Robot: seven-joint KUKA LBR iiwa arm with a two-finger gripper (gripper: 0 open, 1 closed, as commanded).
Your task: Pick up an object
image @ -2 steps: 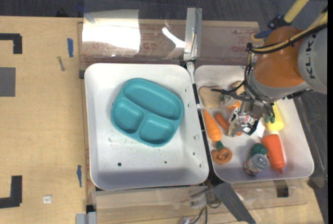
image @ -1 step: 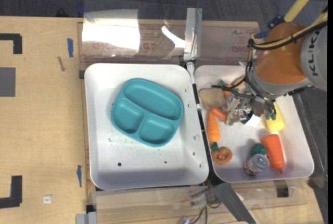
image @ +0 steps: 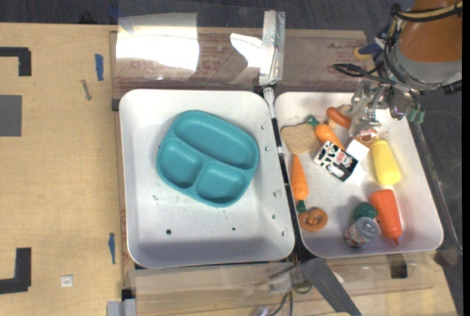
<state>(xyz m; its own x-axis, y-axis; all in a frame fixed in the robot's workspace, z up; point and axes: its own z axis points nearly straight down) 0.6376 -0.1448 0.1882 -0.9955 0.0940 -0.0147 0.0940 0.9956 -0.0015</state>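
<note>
Over the right bin's [image: 429,219] far right corner the arm [image: 433,28] is reaching in, its gripper [image: 369,107] hanging just above the toys at the far end. Whether it is spread or pressed together, cannot tell; nothing is showing as pinched.

Right bin is holding the clutter: a small sausage [image: 338,117] just left of the gripper, a slice of bread [image: 298,137], a short carrot [image: 326,133] beside it, a black-and-white patterned box [image: 335,160], a yellow corn cob [image: 385,163], a long carrot [image: 299,180] lying along the left wall, a brown round piece [image: 314,219], a small can [image: 362,229], and an orange-red carrot [image: 388,214] near right.

Left bin [image: 139,234] is carrying a teal divided plate [image: 208,157], sitting roughly centred.
</note>
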